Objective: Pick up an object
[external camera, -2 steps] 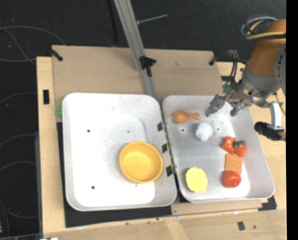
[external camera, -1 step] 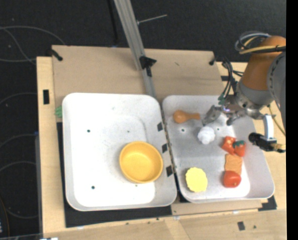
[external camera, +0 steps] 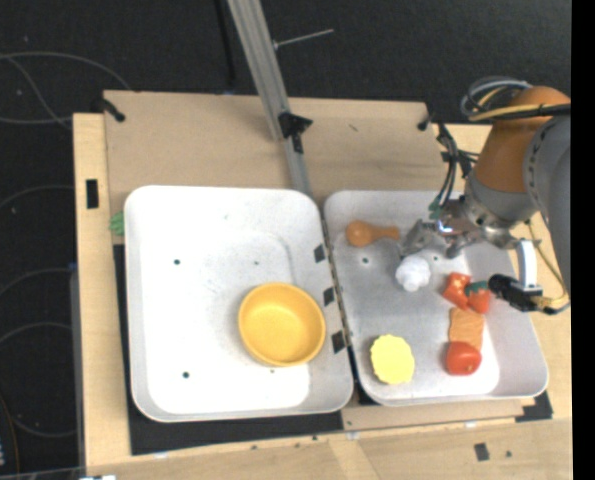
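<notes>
**Grey gripper low over the right bin, white ball just beneath**

Grey and metallic, my gripper (external camera: 429,240) hangs over the upper middle of the right bin (external camera: 532,368), with my arm reaching in from the right under its orange band (external camera: 505,156). Whether it is open or closed, I cannot tell from this slant.

Nearest to it is a white ball (external camera: 413,273), lying just below and a little left of the tip, close enough that I cannot tell if they touch. An orange drumstick-shaped piece (external camera: 369,233) lies just to the left of the tip, near the bin's upper left corner. Lower right of the ball sits a red pepper-like piece (external camera: 461,290), then an orange block (external camera: 466,325) below it, and a red round piece (external camera: 462,359) touching the block's lower end. A yellow round object (external camera: 392,359) rests near the bin's lower left edge, well apart from my gripper.

In the left bin (external camera: 167,228), 1 yellow bowl (external camera: 281,324) stands upright toward the lower right.
</notes>
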`<move>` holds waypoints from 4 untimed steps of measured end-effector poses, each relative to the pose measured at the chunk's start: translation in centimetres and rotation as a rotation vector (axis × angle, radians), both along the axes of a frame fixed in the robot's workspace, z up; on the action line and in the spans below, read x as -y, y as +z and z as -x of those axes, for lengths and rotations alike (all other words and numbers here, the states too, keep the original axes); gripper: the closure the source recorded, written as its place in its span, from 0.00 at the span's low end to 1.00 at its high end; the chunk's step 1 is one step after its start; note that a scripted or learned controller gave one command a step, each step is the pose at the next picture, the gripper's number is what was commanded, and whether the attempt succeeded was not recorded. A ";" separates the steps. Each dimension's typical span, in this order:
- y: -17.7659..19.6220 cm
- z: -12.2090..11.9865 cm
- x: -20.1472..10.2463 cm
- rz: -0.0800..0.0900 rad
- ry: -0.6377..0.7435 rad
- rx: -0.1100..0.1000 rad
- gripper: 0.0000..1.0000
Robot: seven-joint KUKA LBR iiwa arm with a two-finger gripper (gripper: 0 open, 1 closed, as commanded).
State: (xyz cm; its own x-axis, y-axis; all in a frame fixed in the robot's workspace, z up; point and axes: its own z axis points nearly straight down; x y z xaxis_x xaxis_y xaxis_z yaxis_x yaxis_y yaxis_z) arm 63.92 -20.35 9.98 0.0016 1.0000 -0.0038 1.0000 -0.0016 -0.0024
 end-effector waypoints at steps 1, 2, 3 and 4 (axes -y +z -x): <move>1.4 -0.2 0.1 0.002 0.001 0.007 1.00; 7.5 -0.5 0.0 -0.003 0.004 0.005 1.00; 12.0 -1.1 0.4 -0.002 0.005 0.009 1.00; 14.3 -1.2 0.5 -0.003 0.006 0.007 1.00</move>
